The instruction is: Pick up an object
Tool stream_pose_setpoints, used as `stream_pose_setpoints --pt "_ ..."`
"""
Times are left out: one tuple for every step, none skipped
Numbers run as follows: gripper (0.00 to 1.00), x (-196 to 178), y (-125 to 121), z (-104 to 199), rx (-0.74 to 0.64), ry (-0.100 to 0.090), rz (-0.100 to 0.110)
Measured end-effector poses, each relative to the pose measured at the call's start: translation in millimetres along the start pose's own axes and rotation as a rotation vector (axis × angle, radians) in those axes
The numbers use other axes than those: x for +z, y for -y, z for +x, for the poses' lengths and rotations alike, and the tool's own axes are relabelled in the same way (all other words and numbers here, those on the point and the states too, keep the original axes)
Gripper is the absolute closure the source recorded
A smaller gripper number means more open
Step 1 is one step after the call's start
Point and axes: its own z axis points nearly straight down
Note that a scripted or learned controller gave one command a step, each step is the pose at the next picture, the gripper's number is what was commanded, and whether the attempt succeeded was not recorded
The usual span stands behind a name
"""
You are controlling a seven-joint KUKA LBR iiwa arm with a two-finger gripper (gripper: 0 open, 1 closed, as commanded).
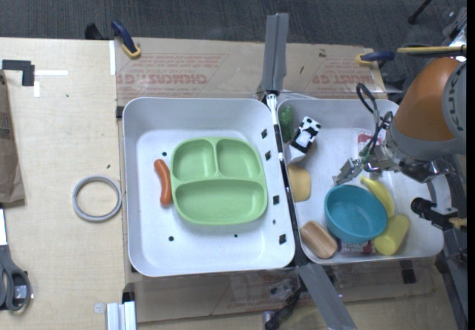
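The hand (355,167) hangs in the right bin (338,115), and I cannot tell its grip; the banana (378,193) sits just under it by the blue bowl (356,213), light, smooth and slippery, best pinched across its middle.

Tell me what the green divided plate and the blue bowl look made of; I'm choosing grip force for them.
The green divided plate looks like moulded plastic: uniform matte colour, soft rounded ridges, dull even sheen. The blue bowl also looks plastic, slightly glossier, with a smooth thick rim and one flat colour. Neither shows glaze glare or metal reflections, though silicone cannot be excluded from this view.
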Motion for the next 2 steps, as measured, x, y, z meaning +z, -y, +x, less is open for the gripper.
stream_pose_setpoints --pt "1.00 -8.2 -0.1 -0.9 0.002 0.000 0.000" --pt "1.00 -16.1 -0.1 -1.7 0.003 0.000 0.001"
